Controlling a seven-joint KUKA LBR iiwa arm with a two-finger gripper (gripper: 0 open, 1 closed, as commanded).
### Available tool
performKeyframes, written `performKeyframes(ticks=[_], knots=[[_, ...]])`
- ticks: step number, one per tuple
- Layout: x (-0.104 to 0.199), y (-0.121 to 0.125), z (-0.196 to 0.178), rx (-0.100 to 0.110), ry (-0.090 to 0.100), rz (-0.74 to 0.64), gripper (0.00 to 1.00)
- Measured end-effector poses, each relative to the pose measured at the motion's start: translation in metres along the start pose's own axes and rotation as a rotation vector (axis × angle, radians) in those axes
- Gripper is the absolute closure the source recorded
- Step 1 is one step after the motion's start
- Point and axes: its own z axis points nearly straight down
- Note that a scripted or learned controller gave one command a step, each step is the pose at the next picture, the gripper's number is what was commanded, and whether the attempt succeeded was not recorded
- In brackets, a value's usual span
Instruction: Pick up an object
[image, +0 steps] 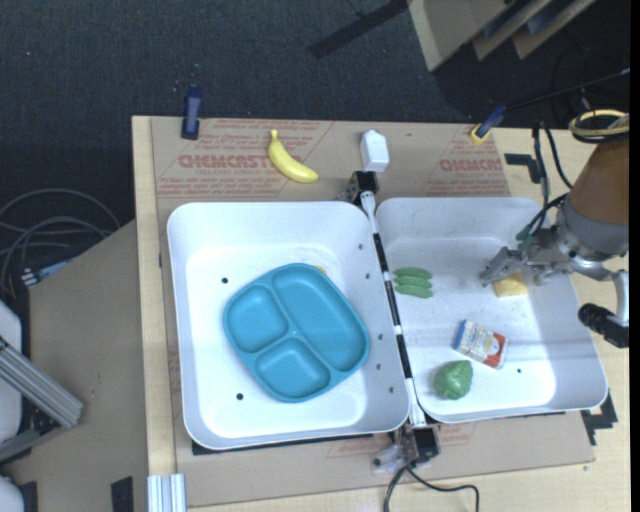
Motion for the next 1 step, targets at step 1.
performKeyframes(ticks=[1], knots=[[0.0, 0.0007, -0.0103, -0.003, -0.001, -0.001, 1.0]])
